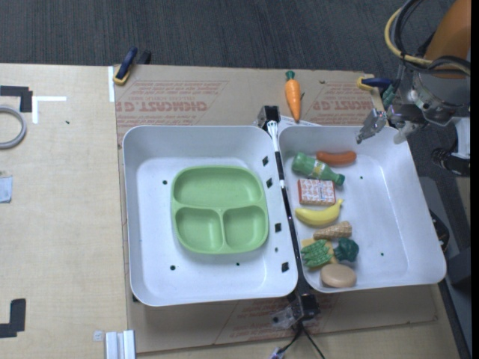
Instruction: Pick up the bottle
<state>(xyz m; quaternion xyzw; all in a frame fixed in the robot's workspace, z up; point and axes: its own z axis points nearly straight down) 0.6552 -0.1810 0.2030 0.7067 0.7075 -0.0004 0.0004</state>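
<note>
Above right bin's corner, tool (384, 125) open, empty

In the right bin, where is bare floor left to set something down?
The right bin is bare along its right half, from the gripper down to the near rim. The left strip is crowded: green bottle, sausage, banana, broccoli.

Dark grey carpet floor (187, 13) across 12 o'clock, light wood desk (60, 223) filling 9 o'clock side, brown printed cardboard sheet (179, 99) under centre, black tape marks (15, 96) at 9 and 7 o'clock, even overhead light, soft shadows
</note>
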